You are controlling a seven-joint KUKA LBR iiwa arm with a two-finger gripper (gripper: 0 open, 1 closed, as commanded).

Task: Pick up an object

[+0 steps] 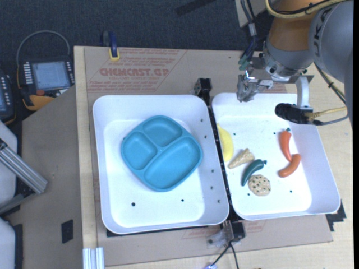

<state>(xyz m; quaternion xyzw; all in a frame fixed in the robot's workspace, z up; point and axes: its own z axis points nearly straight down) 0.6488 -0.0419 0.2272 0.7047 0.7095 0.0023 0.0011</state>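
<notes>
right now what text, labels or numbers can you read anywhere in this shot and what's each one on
"CHEMCAST GP" in red, as best it reads, on the brown board under the bins.
Smaller red print above and below that word: too blurred to read.
Handheld screen at far left: lit, nothing legible.

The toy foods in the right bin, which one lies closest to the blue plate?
The yellow banana-like piece, lying along the right bin's left wall beside the divider. The cracker wedge, green pepper, cookie and sausage all lie farther right.
</notes>
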